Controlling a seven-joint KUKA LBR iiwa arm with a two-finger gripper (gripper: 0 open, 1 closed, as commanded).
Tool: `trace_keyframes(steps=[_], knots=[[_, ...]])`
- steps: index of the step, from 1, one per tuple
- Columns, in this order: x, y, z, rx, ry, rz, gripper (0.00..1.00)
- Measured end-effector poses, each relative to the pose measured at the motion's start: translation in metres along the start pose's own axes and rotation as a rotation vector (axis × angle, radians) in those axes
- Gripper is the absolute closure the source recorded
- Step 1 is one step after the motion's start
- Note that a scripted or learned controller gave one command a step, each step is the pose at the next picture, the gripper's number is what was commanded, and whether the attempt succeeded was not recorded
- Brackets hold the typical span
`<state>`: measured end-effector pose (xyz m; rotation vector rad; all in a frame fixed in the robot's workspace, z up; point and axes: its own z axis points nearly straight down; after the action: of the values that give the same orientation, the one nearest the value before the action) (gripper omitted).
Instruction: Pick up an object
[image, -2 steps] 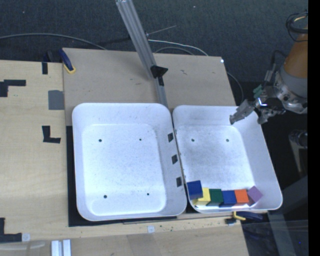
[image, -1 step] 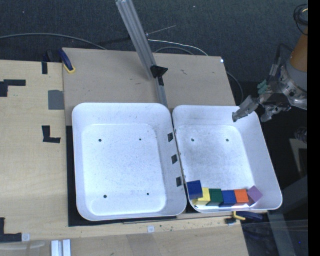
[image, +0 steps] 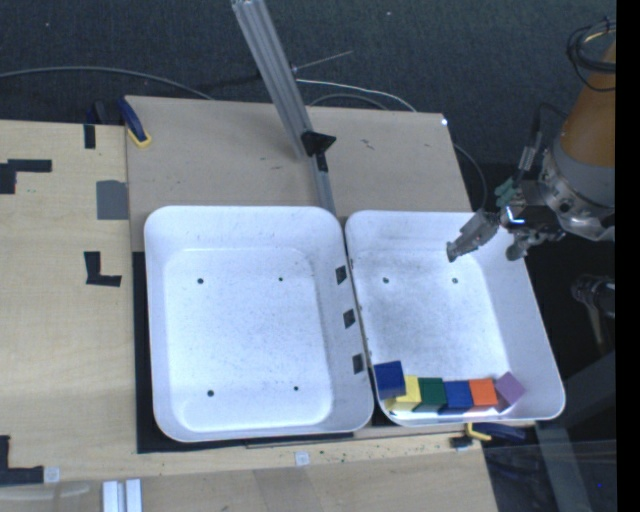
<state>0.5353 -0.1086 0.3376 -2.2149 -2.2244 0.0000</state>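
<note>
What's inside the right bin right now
Inside the right bin, blocks line the near wall: blue over yellow, then green, blue, orange, purple. Their undersides are hidden.

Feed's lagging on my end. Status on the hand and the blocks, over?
Hand over right bin's far right edge, holding nothing. Coloured blocks lined up along that bin's near wall, untouched. Nothing between hand and blocks.

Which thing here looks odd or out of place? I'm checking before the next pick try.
Nothing is spilled or damaged. The blocks are all crowded along the right bin's near wall, the purple one tilted up the corner. The gripper is by the far rim.
</note>
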Motion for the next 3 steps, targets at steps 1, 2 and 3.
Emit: trace_keyframes(steps=[1,2,3], knots=[[-0.049,0.005,-0.006,-0.002,-0.003,0.006,0.0],[-0.022,-0.007,0.0,0.0,-0.002,0.002,0.0],[-0.006,-0.026,0.01,0.002,-0.002,0.003,0.0]])
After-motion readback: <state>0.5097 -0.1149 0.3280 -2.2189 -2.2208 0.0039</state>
